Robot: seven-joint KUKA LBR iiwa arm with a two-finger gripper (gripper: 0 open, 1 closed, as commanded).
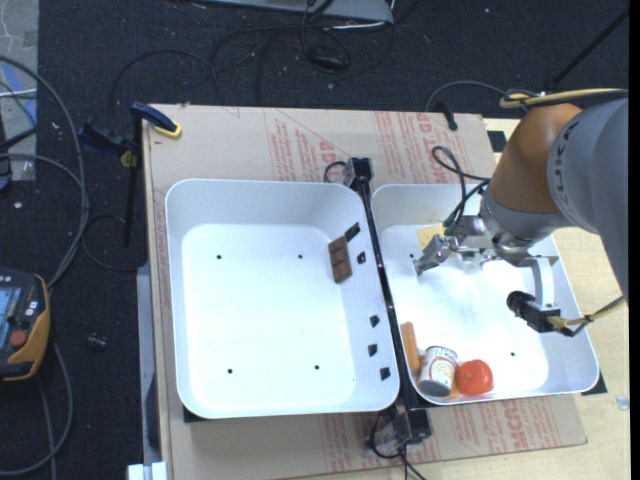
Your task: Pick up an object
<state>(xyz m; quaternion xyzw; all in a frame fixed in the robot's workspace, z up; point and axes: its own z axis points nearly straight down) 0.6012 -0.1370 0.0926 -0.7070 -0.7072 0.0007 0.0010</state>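
Gripper (432, 259) of the grey arm with its orange band (530, 158) hangs over the upper left part of the right-hand shallow white bin (570, 278), metal fingers pointing left toward the divider; whether those fingers are apart or closed cannot be made out, and nothing shows between them. Just behind the gripper a flat pale yellow piece (430, 235) lies on the bin floor. Well apart from the gripper, in the near corner of the same bin, sit a small round tin with a printed label (436, 366), a red-orange ball-like object (474, 376) touching it, and a thin orange stick (409, 344) beside the left wall. The left-hand white bin (200, 208) holds a small brown rectangular block (341, 259) near its right wall.
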